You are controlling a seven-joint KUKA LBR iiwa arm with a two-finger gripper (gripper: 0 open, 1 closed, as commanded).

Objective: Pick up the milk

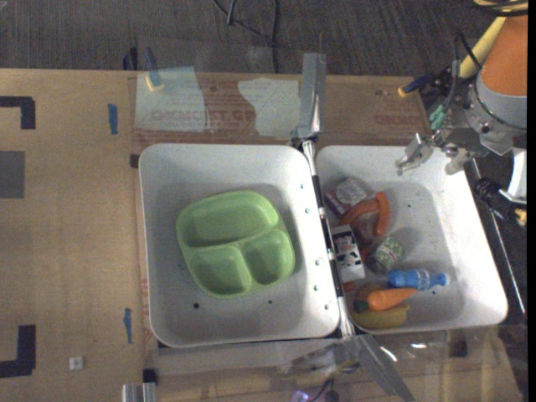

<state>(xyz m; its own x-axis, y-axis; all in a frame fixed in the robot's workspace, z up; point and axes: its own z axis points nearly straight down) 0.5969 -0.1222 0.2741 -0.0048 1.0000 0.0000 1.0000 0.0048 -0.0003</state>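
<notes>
Hanging over the right bin (469, 224) near its two o'clock corner, the gripper (432, 152) sits above the far rim, fingers spread apart with nothing between them; the grey arm with its orange band (507, 53) enters from the upper right; the milk (347, 252), a small white carton with dark print, lies at the right bin's nine o'clock side, just beside the wall that divides the two bins, well apart from the gripper; at the carton's twelve o'clock lies a purplish packet (348, 193); at its one o'clock, an orange-red curved piece (373, 212), apparently a sausage or pepper, too blurred to name with certainty; at its three o'clock, a small greenish can (386, 253), near but whether touching the carton cannot be told; at the bin's six o'clock, a blue bottle (418, 279) lies on its side, with a carrot (390, 298) just below it and a banana (381, 316) against the near wall, carrot and banana touching; the left bin (163, 174) holds a green divided plate (236, 243), three compartments, resting roughly at the bin's centre; both bins sit side by side on the tan bench (67, 224).
</notes>
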